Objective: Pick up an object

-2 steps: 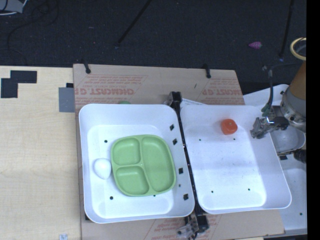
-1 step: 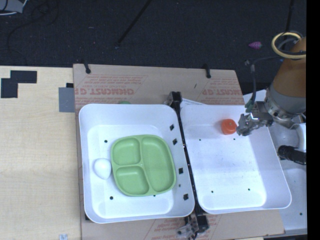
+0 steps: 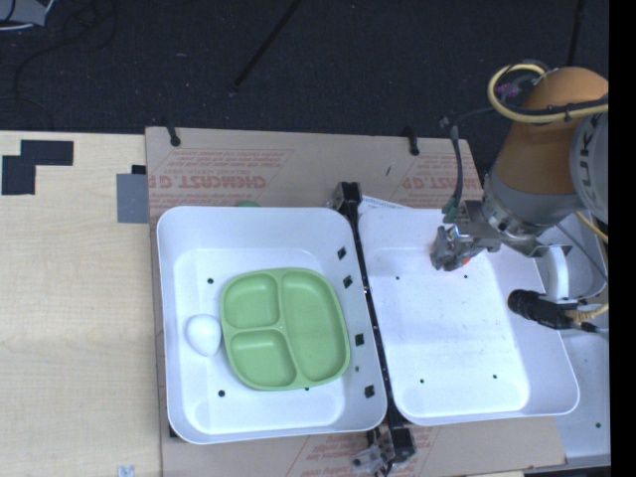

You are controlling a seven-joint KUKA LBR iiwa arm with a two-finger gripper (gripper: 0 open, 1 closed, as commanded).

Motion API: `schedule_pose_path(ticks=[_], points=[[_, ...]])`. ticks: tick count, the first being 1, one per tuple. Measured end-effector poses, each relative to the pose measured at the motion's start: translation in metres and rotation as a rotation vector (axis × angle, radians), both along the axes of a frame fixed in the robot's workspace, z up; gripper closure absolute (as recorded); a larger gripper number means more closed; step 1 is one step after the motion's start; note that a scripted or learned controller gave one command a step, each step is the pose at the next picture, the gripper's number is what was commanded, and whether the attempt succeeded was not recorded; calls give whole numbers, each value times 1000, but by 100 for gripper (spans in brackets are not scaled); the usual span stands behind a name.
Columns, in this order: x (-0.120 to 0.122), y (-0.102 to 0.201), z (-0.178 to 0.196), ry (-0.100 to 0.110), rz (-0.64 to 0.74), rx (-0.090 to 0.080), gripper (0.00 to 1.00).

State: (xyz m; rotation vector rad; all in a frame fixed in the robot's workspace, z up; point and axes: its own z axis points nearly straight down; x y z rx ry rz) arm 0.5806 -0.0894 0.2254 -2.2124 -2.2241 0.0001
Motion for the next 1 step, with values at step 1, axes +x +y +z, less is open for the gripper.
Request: schedule_pose_path(ticks=[1], points=[[3,44,4,-1,-1,-1,100]])
